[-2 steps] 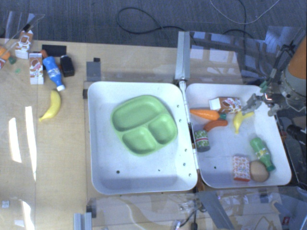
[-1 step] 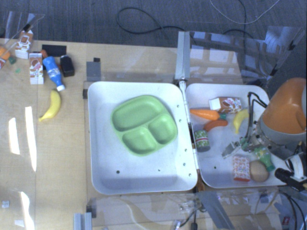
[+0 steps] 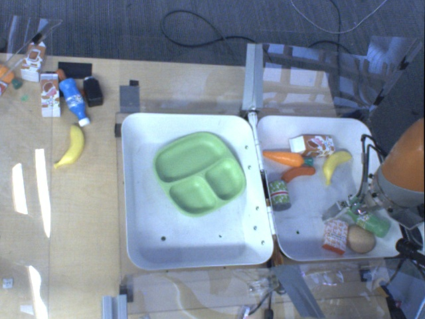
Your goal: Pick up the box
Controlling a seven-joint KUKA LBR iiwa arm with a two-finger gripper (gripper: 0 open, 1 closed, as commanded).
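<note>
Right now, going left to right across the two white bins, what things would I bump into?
Green tray → little can → carrot → box → banana → potato

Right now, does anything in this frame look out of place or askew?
Nothing is spilled or damaged. The odd part: a banana, a blue bottle and small cartons lie loose on the bench, outside both bins.

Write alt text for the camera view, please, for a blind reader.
The gripper hangs low in the right bin, near a small box, with another box, a banana and a carrot behind. The left bin holds a green tray.
</note>
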